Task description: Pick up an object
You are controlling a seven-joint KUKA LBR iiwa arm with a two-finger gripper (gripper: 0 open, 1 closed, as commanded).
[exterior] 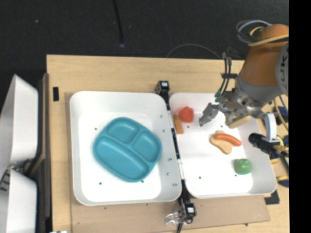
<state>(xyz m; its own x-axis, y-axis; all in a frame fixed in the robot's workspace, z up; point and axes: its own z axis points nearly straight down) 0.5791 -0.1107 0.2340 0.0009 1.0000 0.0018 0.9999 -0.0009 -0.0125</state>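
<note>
tool (208,116) hangs with fingers spread and nothing between them, just right of the red toy (185,114); hot dog (225,142) lies below-right, long axis running left-right.

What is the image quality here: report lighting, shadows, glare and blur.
Camera view: even overhead light; soft shadows beside the teal divided plastic plate and under the gripper; the two white bins are bright, nearly washed out; the whole frame is slightly soft, so the small red round object, the hot dog toy and the green round object lack fine detail.
</note>
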